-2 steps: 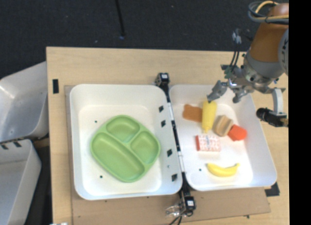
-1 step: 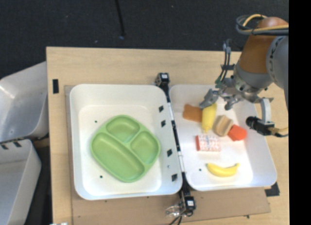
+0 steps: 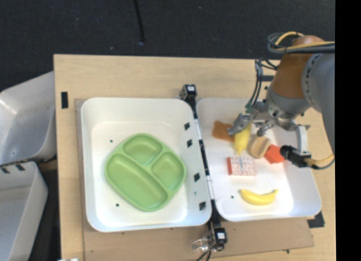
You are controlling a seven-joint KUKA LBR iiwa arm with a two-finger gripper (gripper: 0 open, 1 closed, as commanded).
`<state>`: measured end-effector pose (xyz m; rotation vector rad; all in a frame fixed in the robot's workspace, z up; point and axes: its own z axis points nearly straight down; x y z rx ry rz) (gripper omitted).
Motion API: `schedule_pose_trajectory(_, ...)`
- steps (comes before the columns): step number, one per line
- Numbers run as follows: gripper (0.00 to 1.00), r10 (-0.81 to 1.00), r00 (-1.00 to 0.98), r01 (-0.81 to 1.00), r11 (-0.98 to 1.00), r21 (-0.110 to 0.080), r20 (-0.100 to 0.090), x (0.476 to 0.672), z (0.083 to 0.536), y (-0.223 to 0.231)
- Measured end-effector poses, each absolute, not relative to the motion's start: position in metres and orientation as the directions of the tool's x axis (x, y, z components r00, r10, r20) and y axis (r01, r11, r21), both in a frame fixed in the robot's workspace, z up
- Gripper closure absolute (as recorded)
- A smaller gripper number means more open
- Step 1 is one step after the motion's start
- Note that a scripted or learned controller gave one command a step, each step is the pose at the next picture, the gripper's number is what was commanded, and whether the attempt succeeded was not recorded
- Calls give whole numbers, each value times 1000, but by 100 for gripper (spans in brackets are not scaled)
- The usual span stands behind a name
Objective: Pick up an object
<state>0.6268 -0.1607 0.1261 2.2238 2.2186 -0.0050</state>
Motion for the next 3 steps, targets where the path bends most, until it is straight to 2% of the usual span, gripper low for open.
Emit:
schedule_pose_trajectory(1,100,1000,3,1000,-3,4,-3,628,140,-161)
schedule_pose_trajectory(2,100,1000,-2,1000,2,8,-1,631,203,-155)
schedule_pose_trajectory(3,100,1000,-3,1000,3,3,-1,632,216,-157)
